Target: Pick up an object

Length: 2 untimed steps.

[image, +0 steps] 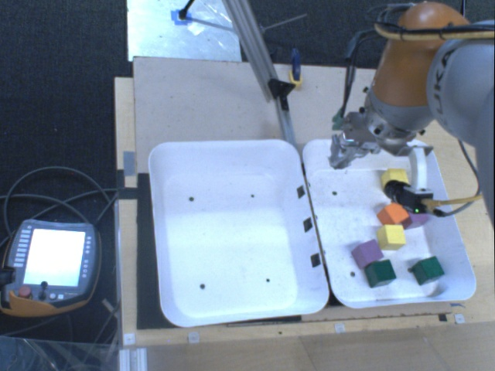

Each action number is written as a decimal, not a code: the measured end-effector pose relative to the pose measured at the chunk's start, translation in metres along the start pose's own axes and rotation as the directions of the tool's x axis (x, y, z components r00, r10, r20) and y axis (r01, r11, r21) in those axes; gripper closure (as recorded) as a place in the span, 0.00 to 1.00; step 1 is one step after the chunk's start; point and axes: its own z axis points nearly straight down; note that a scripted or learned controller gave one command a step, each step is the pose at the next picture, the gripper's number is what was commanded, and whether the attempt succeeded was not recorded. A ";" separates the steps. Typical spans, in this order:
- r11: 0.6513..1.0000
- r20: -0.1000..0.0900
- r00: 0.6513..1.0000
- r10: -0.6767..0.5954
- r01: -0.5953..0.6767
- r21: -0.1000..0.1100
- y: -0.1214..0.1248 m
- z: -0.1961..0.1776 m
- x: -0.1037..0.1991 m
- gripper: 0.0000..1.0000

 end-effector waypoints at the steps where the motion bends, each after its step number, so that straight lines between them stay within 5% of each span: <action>1: 1.000 -0.001 1.000 -0.001 0.001 -0.002 0.021 -0.007 0.049 1.00; 2: 1.000 -0.001 1.000 -0.001 0.001 0.000 0.034 0.007 0.108 1.00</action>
